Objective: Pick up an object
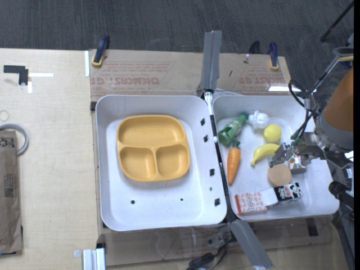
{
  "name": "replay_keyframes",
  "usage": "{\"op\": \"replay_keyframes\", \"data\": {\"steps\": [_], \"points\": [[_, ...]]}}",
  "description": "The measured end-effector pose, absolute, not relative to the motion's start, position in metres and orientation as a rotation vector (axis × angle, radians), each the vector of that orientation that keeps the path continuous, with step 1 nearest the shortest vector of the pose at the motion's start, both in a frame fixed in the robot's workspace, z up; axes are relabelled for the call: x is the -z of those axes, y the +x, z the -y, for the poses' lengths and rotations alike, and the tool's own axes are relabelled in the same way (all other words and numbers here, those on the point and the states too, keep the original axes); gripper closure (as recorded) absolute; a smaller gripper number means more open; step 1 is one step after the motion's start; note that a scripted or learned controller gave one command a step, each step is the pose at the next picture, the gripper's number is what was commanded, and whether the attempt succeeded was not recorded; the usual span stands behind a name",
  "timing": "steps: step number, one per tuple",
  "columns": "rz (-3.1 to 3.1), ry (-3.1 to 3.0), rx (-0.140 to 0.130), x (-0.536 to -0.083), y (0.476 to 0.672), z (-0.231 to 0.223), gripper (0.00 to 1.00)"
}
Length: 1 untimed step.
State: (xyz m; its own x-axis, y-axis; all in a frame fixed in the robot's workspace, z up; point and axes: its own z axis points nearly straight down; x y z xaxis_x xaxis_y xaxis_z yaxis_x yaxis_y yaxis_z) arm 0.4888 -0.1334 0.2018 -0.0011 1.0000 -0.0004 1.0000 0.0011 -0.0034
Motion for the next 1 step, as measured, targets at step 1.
{"op": "replay_keyframes", "data": {"steps": [1], "points": [[2.216,-2.226,-0.001,-0.0915,0.5296,0.1525,0.0]]}}
